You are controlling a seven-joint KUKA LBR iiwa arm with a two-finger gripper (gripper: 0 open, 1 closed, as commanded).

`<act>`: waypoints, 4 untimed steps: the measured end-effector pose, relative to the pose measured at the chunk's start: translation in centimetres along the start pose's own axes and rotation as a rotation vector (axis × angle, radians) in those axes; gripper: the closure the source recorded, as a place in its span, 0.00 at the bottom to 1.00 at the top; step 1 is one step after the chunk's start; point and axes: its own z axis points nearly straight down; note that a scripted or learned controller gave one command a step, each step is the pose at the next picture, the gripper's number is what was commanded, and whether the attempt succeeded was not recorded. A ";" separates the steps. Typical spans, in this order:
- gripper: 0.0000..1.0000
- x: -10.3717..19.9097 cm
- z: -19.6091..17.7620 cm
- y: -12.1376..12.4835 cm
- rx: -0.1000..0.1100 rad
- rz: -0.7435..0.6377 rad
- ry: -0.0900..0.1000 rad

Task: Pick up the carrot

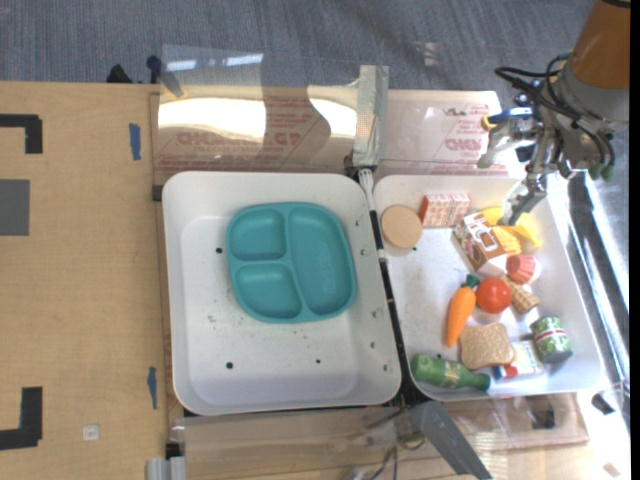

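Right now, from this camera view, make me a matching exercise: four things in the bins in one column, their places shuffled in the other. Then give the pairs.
Things:
1. carrot
2. teal plate
3. green bottle
4. round tan disc

Places:
A. left bin, middle
B. right bin, near edge, lying on its side
C. right bin, far-left corner, by the divider
D. right bin, middle, just left of the tomato

Pairs: 1-D, 2-A, 3-B, 4-C

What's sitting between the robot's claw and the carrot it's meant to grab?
In the camera view, a small carton and a yellow piece lie between the gripper and the carrot, with a tomato right beside the carrot.
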 end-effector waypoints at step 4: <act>1.00 7.7 0.8 9.7 0.000 -0.248 -0.013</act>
